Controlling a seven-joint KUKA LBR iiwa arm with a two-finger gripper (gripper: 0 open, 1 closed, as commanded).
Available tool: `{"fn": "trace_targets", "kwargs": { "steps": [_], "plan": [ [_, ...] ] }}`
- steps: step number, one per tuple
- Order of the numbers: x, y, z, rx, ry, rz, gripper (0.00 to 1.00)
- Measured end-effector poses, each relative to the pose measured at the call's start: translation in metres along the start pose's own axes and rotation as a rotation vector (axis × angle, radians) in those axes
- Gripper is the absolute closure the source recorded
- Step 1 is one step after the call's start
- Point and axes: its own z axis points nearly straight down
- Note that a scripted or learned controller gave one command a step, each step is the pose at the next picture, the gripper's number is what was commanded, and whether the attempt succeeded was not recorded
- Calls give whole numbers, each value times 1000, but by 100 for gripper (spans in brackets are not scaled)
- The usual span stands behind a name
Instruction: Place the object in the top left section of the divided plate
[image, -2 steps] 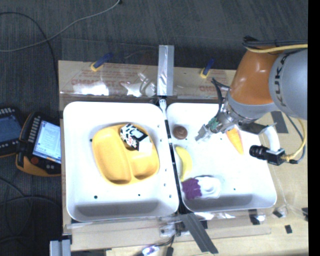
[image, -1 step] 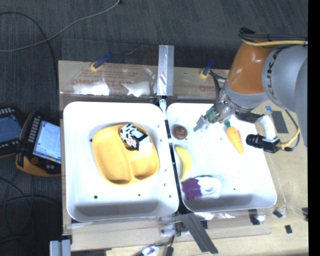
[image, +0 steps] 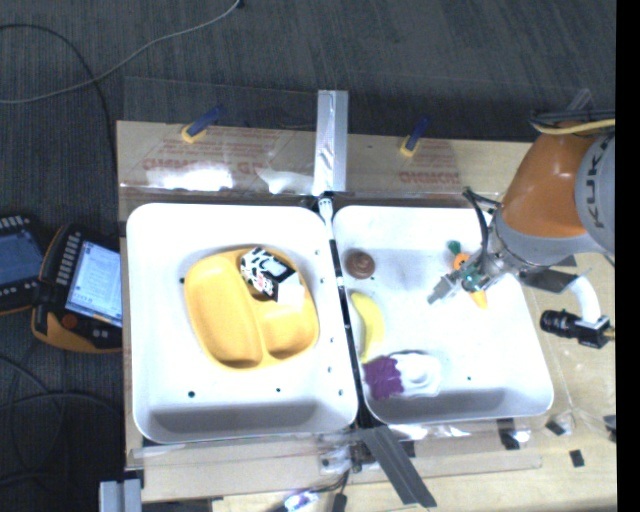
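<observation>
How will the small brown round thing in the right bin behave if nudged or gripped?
The brown round object looks rounded and smooth, so it probably rolls or skids on the right bin floor. It's small, so likely light. Its curved sides may slip from the gripper.

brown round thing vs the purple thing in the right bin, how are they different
The small brown round object sits near the top left corner of the right white bin, while the purple bunch-shaped object lies at the bin's lower edge. The brown one is smaller and smooth-looking; the purple one is larger and lumpy, resting against something white. Both lie in the right bin, apart from the claw.
</observation>
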Motion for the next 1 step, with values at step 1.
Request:
{"fn": "trace_targets", "kwargs": {
  "steps": [1],
  "plan": [
    [23, -58, 37, 0, 2, 28, 100]
  ]
}}
